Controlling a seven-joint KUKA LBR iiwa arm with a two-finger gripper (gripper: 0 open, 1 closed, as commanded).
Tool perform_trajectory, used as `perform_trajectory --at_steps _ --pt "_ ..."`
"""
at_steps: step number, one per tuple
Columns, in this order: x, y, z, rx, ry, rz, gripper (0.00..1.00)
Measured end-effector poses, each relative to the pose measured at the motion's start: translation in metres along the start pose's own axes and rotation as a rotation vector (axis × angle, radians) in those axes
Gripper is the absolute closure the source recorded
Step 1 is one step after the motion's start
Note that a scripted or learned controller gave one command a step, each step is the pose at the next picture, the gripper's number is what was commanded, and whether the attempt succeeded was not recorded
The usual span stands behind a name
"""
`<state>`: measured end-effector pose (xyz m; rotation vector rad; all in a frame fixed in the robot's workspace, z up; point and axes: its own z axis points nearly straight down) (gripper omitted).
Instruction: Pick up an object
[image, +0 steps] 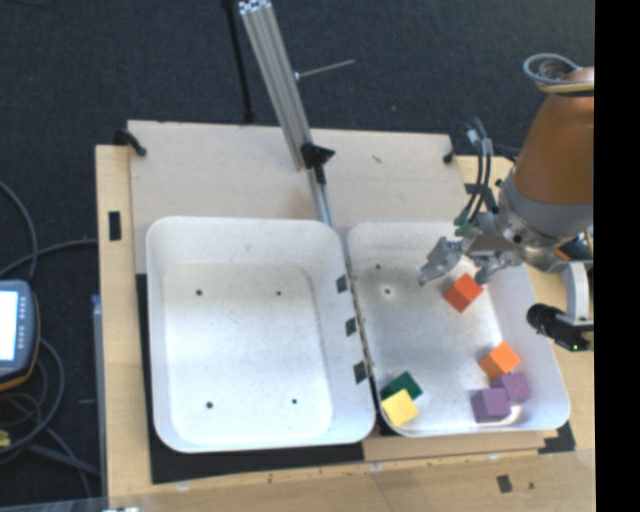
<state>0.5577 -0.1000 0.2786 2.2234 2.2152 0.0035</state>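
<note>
Nothing was lifted yet as far as I could judge. My pincer (462, 262) hung low over the upper part of the right-hand shallow white plastic bin (400, 300), with the small red-orange cube (463, 293) just below its tips; whether the cube touched them I could not tell, nor whether the pincer was released or clenched. The grasp and the lift were left to do. My grey arm with its orange band (560, 130) reached in from the right, wrist bent down toward the bin floor.
</note>
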Motion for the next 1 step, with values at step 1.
perform_trajectory --at_steps 1 --pt "-0.1019 -0.0293 0.0898 0.01 -0.003 0.004 0.0"
